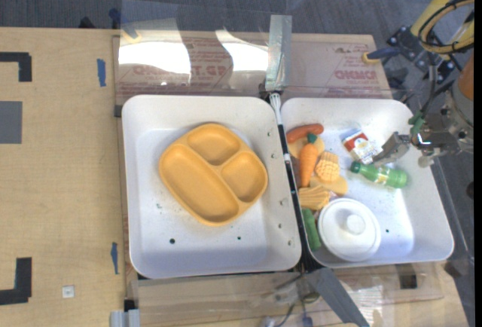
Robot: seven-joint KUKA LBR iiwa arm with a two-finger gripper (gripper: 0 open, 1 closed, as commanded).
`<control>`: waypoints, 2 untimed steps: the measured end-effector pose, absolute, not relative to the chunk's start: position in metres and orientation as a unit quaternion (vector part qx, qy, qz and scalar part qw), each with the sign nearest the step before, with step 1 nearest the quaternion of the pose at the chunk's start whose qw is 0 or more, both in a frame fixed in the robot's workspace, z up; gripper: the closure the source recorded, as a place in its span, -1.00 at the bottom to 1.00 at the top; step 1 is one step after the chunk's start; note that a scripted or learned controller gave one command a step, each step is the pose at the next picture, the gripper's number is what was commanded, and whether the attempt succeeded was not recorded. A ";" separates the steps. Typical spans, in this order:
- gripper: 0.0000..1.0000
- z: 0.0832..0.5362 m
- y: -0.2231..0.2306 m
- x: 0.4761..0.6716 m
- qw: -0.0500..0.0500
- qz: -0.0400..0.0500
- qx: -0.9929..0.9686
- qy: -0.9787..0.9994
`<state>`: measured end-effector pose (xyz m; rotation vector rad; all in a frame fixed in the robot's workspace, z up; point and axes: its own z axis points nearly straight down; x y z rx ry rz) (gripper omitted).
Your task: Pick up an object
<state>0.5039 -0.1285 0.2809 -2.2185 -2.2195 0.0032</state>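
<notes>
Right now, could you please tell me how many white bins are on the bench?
2. The left bin holds a yellow divided plate; the right bin holds toy food, a green bottle and a white lidded bowl. They sit side by side.

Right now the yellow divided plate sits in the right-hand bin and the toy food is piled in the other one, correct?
Not quite: the camera view shows the yellow divided plate in the left bin. The toy food, such as the carrot, is piled in the right bin.

Two white bins point(143, 190); one orange tray point(213, 172) (three compartments); one green bottle point(380, 175); one white lid point(349, 228); one carrot point(308, 160)
</notes>
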 end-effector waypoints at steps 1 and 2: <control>-1.00 0.119 -0.124 0.523 0.005 0.004 -0.776 -0.631; -1.00 0.087 -0.120 0.593 -0.002 -0.002 -0.745 -0.668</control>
